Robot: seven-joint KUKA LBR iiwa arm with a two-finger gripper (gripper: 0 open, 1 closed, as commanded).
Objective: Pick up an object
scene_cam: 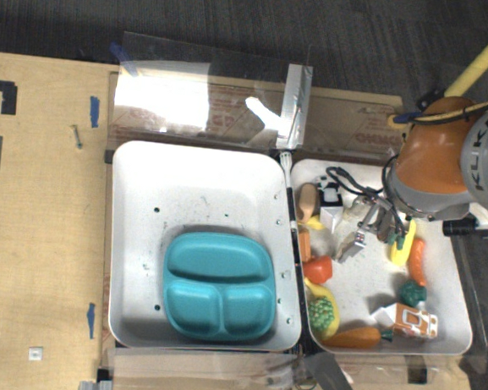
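Red toy tomato [318,269]: small, round, glossy red-orange, lying in the right bin [363,287] close to the bin's 9 o'clock wall. It sits at about 7 o'clock from my gripper [354,244], near but apart from it. My gripper hangs low over the upper middle of the right bin, tilted, with black cable looped at its 11 o'clock. Too small and cluttered here: I cannot tell whether the jaws are spread or pressed together.

Other loose pieces in the same bin, by clock from my gripper:
- white block [331,218] at 10 o'clock, just beside.
- brown rounded piece [308,199] at 10 o'clock, further out, against the bin wall.
- thin orange strip [305,243] at 9 o'clock, along the wall, just above the tomato.
- yellow-green piece [402,243] at 3 o'clock, near, with an orange carrot-like piece [416,261] just beside it on its 4 o'clock side.
- green broccoli-like piece [412,292] at 4 o'clock.
- orange and white box [415,322] at 5 o'clock, well apart.
- long orange carrot [354,335] at 6 o'clock, lying along the bin's near wall.
- yellow and green corn-like piece [321,314] at 7 o'clock, past the tomato.

Left bin [145,163] holds a teal divided tray [219,285], in its 6 o'clock half, well apart from my gripper.
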